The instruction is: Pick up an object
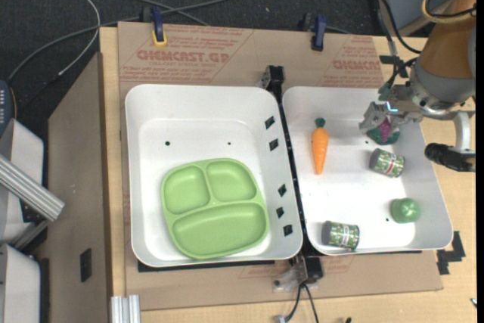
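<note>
two shallow white plastic bins sit side by side on a brown cardboard-covered tabletop (227,49). the grey arm with its orange band reaches in from the right; its end effector (382,123) is low over the far right part of the right bin (348,98), and whether it is apart or together cannot be told. directly beneath it lies a small purple and green object (388,132), partly hidden and hard to identify. just nearer the camera lies a small green-labelled can (387,163) on its side. to the end effector's left, a smooth orange toy carrot (321,147) lies with its long axis running near to far, green top at the far end. further forward lie a round green fruit (405,210) and a second can (341,235). well left, the left bin (151,110) holds a green three-compartment plate (215,206).
</note>
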You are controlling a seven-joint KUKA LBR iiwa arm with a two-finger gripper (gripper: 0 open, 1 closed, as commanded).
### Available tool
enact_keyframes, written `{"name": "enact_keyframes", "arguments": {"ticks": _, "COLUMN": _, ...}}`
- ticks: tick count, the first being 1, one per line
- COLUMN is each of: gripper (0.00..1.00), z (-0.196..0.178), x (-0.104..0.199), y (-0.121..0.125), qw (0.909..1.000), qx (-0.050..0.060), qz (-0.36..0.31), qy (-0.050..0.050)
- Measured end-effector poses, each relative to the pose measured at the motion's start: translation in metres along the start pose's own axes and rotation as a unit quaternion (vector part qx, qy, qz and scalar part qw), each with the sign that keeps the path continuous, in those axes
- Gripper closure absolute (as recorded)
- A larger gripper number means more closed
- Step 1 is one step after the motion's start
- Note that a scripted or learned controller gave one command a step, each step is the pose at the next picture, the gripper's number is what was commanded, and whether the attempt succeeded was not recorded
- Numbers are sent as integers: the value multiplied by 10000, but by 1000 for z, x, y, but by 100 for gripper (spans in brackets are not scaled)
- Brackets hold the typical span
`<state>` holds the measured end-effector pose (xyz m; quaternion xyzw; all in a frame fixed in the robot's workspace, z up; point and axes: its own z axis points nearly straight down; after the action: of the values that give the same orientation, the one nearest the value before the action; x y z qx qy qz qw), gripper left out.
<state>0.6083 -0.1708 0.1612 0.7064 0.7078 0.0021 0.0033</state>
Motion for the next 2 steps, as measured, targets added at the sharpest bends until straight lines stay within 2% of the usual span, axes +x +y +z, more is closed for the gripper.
{"name": "enact_keyframes", "arguments": {"ticks": 2, "gripper": 100, "z": -94, "x": -9, "y": 13, "qw": 10000, "qx": 0, "qz": 3, "qy": -2}}
